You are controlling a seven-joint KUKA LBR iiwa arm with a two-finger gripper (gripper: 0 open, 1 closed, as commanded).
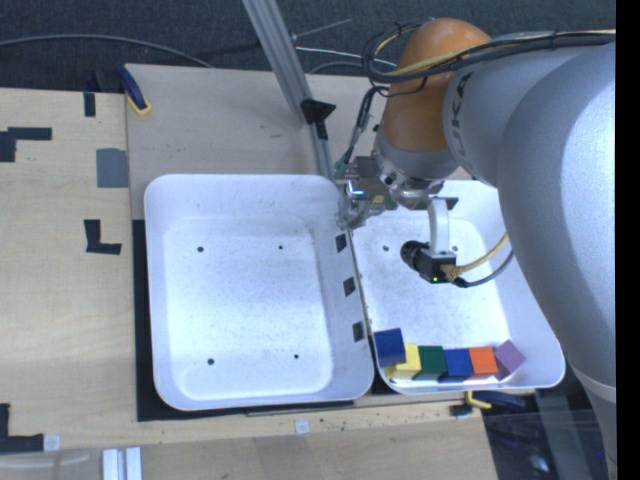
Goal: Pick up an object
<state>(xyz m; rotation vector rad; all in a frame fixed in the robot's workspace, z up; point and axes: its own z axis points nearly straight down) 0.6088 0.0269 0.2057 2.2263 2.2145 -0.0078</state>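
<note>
grey arm (540, 118) reaches in from right. gripper (352, 206) hangs over far left corner of right bin (440, 313), close to wall shared with left bin (250, 288); cannot tell whether it is open or closed, nothing seen held. blocks line near wall of right bin, touching: blue block (388, 344), yellow block (405, 365), green block (431, 360), second blue block (458, 363), orange block (483, 360), purple block (509, 355). all well apart from gripper. risk: descent here likely meets wall or bare floor; tight row against wall leaves little room to close around one block.

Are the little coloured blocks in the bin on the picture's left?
No, the coloured blocks lie in a row along the near edge of the right-hand bin.
</note>
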